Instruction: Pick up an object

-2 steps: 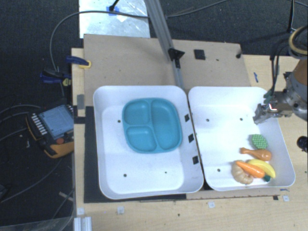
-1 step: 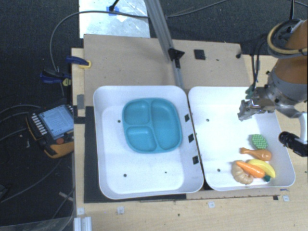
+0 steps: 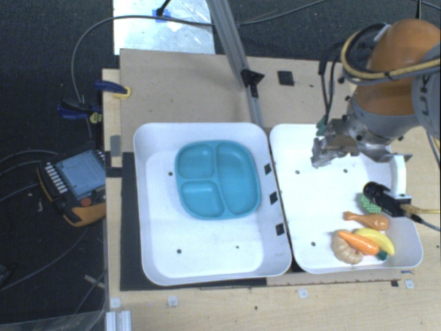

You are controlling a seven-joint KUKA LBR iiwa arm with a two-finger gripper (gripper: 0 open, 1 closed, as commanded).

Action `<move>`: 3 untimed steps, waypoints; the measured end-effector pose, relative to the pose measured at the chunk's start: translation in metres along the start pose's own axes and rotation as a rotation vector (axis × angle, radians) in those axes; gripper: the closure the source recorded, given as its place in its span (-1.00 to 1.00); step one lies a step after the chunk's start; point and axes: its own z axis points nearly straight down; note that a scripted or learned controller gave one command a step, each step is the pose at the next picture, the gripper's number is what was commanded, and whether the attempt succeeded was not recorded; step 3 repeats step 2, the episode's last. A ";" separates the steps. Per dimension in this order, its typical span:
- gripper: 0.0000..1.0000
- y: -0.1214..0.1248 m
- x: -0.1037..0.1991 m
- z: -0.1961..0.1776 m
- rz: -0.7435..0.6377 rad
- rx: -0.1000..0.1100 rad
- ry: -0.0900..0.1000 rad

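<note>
The right shallow white bin (image 3: 310, 212) has bare floor across its left half and middle. Its near right corner is crowded: a brown toy drumstick (image 3: 368, 220), an orange toy carrot (image 3: 358, 242), a yellow toy banana (image 3: 377, 240) and a tan lumpy toy (image 3: 344, 248) lie touching. In the left shallow white bin (image 3: 207, 250), a blue divided plastic plate (image 3: 217, 179) fills the middle, with bare floor along the near side.
</note>
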 end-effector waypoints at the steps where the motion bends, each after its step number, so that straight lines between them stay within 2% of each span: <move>1: 1.00 0.010 0.060 0.000 -0.001 -0.001 0.000; 2: 1.00 0.028 0.120 0.008 -0.001 -0.001 0.001; 3: 1.00 0.028 0.120 0.008 -0.001 -0.001 0.001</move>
